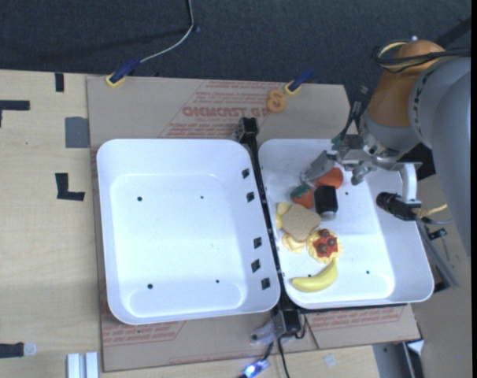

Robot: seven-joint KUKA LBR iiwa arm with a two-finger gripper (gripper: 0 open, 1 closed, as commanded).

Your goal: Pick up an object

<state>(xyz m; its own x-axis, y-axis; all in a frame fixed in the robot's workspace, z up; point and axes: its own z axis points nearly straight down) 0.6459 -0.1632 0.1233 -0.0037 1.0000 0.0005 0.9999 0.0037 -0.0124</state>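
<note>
while bent, claw over rt bin

One fixed camera looks down (slantwise) on both bins.

**A robotics lab test bench**

The setting reads as a research lab. Two shallow white bins sit clipped together on a cardboard sheet laid over a plain wooden desk. Black tape marks dot the desk, a loose cable trails across dark carpet, and a grey industrial arm with an orange band reaches over toy food.
</note>
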